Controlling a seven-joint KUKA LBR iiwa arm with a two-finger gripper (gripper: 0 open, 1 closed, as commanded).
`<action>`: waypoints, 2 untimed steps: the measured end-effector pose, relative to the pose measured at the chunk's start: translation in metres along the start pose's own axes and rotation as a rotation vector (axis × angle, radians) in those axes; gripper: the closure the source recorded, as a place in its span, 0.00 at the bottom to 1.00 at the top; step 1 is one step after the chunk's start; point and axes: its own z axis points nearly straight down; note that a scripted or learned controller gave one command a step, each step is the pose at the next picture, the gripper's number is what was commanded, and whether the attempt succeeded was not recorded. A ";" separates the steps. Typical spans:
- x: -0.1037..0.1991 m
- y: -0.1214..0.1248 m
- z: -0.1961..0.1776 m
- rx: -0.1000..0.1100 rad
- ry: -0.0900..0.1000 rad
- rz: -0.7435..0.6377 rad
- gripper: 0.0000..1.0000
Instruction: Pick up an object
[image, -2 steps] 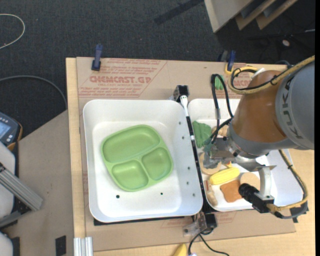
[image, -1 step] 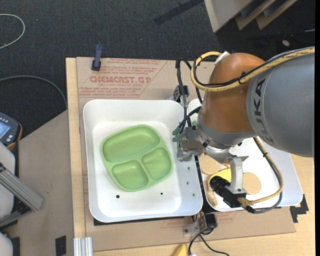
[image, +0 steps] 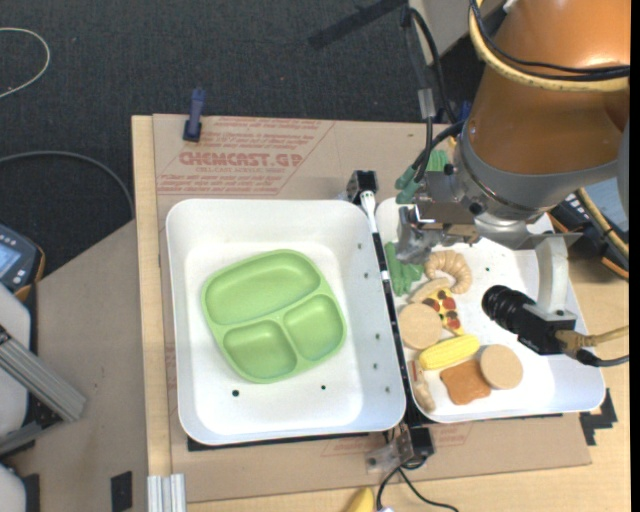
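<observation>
Over the right white plastic bin (image: 560, 395), the grey arm's pincer (image: 415, 240) hangs at the far-left corner, wrist pointing down; its opening cannot be told. Nearest below lies a curled tan toy croissant (image: 448, 268), long axis across the bin, toward the camera.

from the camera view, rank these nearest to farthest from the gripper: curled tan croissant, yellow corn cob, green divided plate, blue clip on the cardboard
Measured from the gripper, over the right bin's upper left:
1. Curled tan croissant, just below and right of it.
2. Yellow corn cob, lower in the same bin.
3. Green divided plate, in the left bin.
4. Blue clip, at the cardboard's upper left edge.
</observation>
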 end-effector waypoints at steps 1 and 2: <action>0.002 -0.002 0.059 0.020 -0.003 0.004 1.00; -0.002 0.001 -0.067 0.001 0.000 0.001 1.00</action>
